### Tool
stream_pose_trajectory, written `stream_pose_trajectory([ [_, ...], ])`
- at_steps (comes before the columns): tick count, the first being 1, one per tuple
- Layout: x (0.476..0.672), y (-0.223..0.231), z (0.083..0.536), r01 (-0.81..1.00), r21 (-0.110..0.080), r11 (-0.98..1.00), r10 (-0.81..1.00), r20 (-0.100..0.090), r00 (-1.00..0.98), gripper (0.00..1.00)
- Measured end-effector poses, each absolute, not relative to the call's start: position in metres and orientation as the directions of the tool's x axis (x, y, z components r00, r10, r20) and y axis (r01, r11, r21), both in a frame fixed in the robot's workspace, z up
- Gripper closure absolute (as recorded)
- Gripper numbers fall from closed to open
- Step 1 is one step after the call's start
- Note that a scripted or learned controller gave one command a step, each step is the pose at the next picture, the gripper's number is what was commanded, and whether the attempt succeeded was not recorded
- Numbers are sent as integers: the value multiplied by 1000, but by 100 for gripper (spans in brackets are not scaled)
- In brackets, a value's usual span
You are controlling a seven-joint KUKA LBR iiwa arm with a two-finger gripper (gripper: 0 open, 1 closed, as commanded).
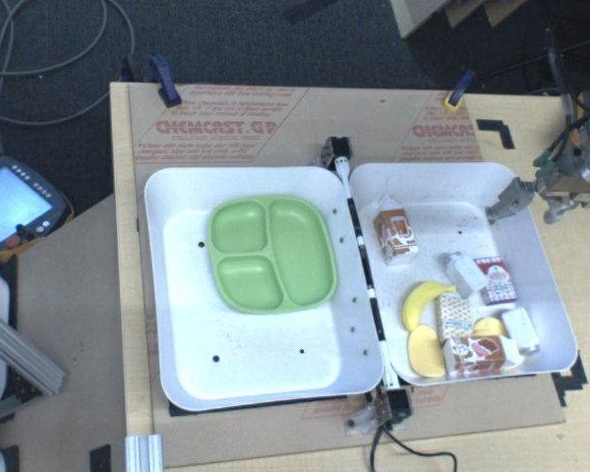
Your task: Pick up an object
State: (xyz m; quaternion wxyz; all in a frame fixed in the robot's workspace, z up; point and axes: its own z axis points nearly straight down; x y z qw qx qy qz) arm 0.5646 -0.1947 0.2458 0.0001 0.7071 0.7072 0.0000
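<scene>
**Approach stage: hand at the far right rim of the right bin**

We locate the hand (519, 198) at the far right corner of the right bin (560, 308), just above the rim. A grey finger points left into the bin. We cannot tell whether the hand is wide or narrow, and we see nothing between its parts.

The candidate objects lie in the right bin. A small brown carton (396, 235) sits alone at the far left of the bin. A banana (420, 303) lies near the centre, with a patterned box (454, 317) touching its right side. A red-and-white packet (496, 281) and a white block (520, 329) lie further right, closely packed. The left bin (177, 293) carries a green divided plate (272, 254).

We judge that the task is at its opening step: no object is lifted. The next move calls for selecting a target, travelling left and nearward over it, then descending. The brown carton offers the most clearance; the near cluster risks contact with neighbours.
</scene>
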Motion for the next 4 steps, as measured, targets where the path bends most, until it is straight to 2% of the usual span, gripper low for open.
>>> stream_pose_trajectory([
  [1, 586, -142, 139, 1000, -3, 1, 1000, 2, -1, 0],
  [2, 531, -99, 110, 1000, -2, 0, 1000, 1, 0, 0],
  [3, 507, -96, 88, 1000, 14, 1, 1000, -4, -1, 0],
  [4, 506, -96, 96, 1000, 9, 1, 1000, -3, -1, 100],
])
